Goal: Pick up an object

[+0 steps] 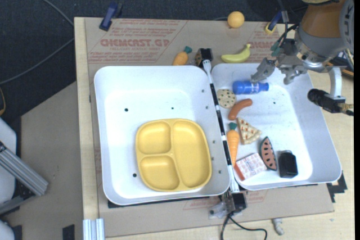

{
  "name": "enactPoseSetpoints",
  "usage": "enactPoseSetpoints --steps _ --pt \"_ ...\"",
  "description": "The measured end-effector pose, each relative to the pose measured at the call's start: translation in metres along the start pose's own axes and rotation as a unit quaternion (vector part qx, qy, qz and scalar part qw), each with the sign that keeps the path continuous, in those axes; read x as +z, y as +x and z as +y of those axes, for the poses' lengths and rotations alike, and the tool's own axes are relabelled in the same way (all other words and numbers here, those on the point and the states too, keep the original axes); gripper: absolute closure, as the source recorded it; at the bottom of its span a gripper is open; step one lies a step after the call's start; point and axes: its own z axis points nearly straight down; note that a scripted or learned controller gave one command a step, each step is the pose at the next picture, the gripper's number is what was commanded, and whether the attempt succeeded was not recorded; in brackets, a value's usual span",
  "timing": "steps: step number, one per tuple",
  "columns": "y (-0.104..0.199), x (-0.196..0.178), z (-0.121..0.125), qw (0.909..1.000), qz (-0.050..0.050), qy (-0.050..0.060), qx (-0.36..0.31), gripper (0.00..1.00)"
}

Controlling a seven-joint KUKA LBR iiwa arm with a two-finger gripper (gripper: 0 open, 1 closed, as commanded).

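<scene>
At nine o'clock sits the yellow plate [172, 153]. The blue bottle [250, 87] lies at two o'clock in the right bin [315, 137]. Our gripper [277, 72] hovers spread and empty just above it; next, we'd descend and close.

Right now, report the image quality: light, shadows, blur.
Camera view: even, soft overhead light; the yellow plate casts only a faint shadow; mild sheen on the white bin; overall soft focus, with the gripper and small toys slightly blurred.
</scene>
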Motion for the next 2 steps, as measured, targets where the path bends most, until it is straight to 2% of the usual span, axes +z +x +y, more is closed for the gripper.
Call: enactPoseSetpoints --steps 1,2 --pt "0.0267 0.1115 -0.1013 1.0000 0.000 0.000 0.001 0.00" --pt "0.0268 0.1018 -0.1011 1.0000 0.000 -0.001 0.001 1.00"
